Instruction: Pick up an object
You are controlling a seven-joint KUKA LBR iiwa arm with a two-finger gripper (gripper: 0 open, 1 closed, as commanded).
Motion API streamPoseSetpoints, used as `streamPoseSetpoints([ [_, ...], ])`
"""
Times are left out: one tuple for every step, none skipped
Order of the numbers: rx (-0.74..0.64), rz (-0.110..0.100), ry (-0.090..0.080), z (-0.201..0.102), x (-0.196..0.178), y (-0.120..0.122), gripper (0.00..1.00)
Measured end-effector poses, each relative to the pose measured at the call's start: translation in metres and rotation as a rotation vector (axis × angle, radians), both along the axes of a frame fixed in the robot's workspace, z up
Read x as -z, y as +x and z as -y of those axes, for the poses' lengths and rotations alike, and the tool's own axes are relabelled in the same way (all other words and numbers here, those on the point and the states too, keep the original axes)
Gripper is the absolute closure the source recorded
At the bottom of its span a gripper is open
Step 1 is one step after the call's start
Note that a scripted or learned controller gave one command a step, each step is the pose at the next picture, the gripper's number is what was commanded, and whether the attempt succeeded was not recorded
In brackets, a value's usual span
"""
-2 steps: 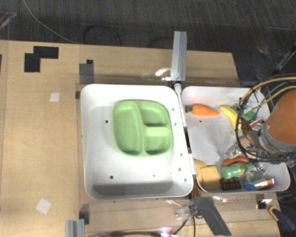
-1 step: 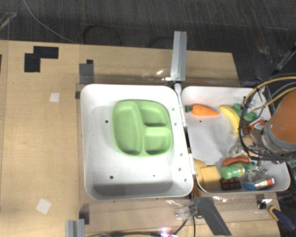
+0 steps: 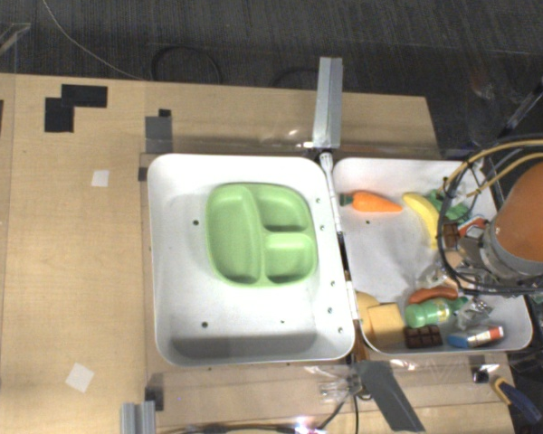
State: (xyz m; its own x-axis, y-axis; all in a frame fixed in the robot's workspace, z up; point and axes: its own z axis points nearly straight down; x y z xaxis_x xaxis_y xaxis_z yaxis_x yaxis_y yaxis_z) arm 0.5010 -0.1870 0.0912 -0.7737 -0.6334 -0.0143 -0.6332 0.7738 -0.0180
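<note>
The right bin (image 3: 389, 242) holds several small items. An orange carrot (image 3: 376, 202) lies at its far left, and a yellow banana (image 3: 423, 213) sits beside it. Along the near side are a tan block (image 3: 383, 317), a green bottle-like toy (image 3: 429, 314), a brown chocolate bar (image 3: 423, 337) and a blue, white and red tube (image 3: 475, 337). A red piece (image 3: 431, 294) lies just above the green toy. My gripper (image 3: 459, 289) hangs low over the bin's right part, next to the red piece and the green toy, half buried in cables.
The left bin (image 3: 176, 260) carries a green divided plate (image 3: 259, 233). A metal post (image 3: 328, 107) stands behind the seam between the bins. The arm's orange band (image 3: 529, 215) and its cable loops (image 3: 489, 165) cover the right bin's far right corner.
</note>
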Motion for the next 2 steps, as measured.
streamPoseSetpoints([
  [-0.053,-0.001,0.002,0.013,0.000,-0.001,0.00],
  [-0.227,-0.008,-0.002,0.011,0.001,0.056,0.00],
])
